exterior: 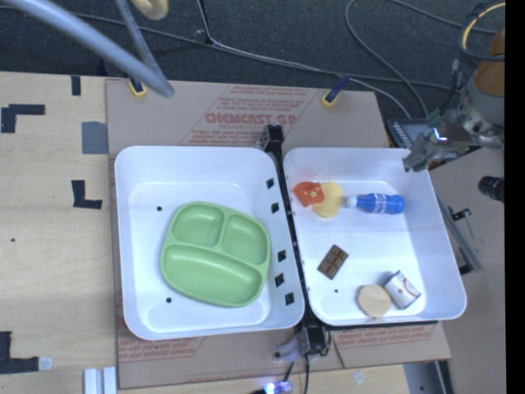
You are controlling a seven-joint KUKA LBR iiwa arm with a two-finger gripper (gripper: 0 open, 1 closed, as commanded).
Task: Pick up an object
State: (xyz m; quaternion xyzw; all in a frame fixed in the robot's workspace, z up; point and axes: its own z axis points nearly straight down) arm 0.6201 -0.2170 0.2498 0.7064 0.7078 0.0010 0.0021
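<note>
Hovering at right bin's [426, 189] far corner, gripper [420, 159]; blue bottle [379, 204] just below-left, lying crosswise; jaws' state we cannot tell.

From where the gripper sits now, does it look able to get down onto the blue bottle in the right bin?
Probably yes. The gripper hovers over the right white bin's upper right rim, and the blue bottle with a white cap lies close by, uncovered. Its cap end nears the yellow round piece.
</note>
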